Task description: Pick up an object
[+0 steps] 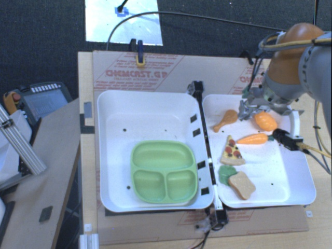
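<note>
Over the right bin (pixel 306 191), low above its far end: fingers (pixel 252 109), spread or pressed together impossible to tell; drumstick (pixel 226 120) just left, long axis slanting; orange piece (pixel 265 121) just right.

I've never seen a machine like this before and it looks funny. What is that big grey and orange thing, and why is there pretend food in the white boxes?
That grey and orange thing is a robot arm. A computer program moves it, and its job is to pick something up. The picture comes from a camera fixed above the bench, looking down at a slant; the arm reaches in from the right.

At the arm's end is its pincer, hanging low over the right bin. I can't tell if it holds anything.

In that bin lie toys: a chicken drumstick, an orange lump, a carrot, a pizza slice, something green and a slice of bread.

The left bin holds a green divided plate.
</note>
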`<action>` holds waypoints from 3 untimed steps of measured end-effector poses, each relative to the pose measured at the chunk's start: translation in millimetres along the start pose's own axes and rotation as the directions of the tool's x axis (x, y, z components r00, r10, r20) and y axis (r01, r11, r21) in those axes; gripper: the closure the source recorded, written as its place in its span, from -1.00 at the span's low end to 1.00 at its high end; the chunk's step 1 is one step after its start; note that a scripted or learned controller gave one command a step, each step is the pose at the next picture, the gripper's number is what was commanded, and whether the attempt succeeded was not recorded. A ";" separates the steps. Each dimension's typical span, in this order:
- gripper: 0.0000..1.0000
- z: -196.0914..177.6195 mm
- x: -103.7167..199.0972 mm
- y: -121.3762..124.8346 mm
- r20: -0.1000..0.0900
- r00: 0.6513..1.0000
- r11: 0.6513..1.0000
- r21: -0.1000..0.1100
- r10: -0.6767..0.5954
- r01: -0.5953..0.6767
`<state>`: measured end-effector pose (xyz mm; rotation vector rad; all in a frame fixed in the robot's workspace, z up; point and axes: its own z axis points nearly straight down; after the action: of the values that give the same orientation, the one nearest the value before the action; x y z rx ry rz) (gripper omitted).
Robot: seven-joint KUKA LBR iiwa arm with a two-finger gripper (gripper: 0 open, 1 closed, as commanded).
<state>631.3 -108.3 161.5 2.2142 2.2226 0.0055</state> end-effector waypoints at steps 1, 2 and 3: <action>1.00 -51.5 -0.2 2.0 0.001 1.000 1.000 -0.002 -0.001 0.001; 1.00 -63.1 51.3 -12.4 -0.002 1.000 1.000 0.004 -0.004 0.004; 1.00 -66.9 106.2 -30.6 -0.002 1.000 1.000 0.005 -0.005 0.005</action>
<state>600.0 -2.1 228.3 2.2121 2.2324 0.0020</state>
